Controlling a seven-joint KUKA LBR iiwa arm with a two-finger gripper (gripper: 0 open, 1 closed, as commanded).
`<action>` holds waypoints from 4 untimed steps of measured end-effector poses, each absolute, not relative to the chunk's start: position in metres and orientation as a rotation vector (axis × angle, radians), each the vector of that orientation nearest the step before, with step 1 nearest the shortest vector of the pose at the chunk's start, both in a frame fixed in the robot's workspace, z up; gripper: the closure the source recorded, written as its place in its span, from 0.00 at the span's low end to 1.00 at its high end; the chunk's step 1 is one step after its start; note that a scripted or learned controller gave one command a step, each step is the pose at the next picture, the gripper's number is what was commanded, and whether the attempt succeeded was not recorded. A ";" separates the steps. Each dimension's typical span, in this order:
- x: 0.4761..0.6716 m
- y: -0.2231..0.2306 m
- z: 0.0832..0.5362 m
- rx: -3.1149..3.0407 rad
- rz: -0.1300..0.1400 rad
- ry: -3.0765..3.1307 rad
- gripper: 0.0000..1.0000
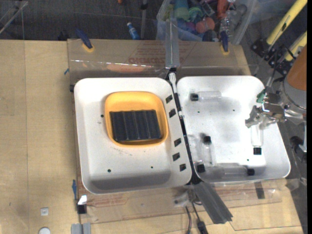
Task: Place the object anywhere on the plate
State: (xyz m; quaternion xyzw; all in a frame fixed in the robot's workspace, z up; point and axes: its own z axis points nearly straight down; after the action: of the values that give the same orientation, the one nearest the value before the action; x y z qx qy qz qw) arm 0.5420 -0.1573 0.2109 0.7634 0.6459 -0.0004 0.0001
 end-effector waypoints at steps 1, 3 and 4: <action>0.595 -0.170 0.200 2.416 0.000 2.008 1.00; 0.667 -0.157 0.219 1.936 0.002 2.468 1.00; 0.668 -0.171 0.247 1.775 0.002 2.585 1.00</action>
State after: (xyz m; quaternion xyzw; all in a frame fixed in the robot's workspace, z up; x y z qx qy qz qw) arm 0.6678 -0.1710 0.2470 0.5661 0.8243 0.0005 0.0029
